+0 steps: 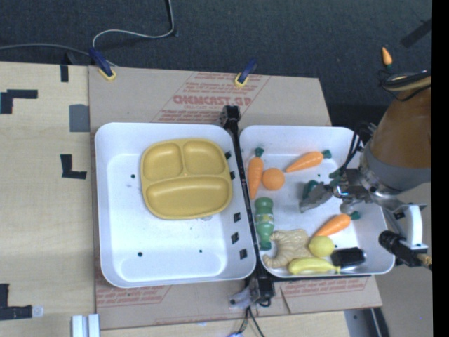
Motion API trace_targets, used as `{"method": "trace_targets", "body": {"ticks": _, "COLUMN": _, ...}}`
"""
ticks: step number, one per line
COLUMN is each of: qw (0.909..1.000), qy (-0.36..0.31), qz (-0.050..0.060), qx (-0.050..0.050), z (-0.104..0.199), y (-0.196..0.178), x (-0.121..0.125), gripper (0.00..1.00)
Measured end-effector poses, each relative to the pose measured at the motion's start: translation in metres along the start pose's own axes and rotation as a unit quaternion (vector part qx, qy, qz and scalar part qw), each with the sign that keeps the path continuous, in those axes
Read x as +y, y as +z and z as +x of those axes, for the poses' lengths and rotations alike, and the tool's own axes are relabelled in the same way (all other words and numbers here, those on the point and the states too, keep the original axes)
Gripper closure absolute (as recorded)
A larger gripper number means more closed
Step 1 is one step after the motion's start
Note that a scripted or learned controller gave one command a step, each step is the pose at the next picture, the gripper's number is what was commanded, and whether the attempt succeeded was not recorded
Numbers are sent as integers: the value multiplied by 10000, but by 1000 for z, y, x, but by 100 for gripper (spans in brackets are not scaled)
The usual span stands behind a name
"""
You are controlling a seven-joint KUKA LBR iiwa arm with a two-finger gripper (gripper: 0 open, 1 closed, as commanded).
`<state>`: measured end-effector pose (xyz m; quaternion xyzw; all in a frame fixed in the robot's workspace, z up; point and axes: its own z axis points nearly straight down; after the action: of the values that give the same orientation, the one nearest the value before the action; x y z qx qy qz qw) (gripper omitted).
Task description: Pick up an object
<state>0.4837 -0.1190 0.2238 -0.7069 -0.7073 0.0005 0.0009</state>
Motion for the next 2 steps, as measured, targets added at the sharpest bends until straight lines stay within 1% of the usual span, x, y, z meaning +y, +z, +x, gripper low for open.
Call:
{"method": "trace_targets", "body": {"ticks": 1, "qw": 10000, "qy": -6, "qz": -54, "qx": -14, "z": -25, "y": 136, "x": 79, "gripper": 0}}
{"method": "trace_targets", "body": {"ticks": 2, "qw": 10000, "qy": -6, "qz": -38, "qx": -10, "z": -9, "y": 137, "x": 124, "gripper": 0}}
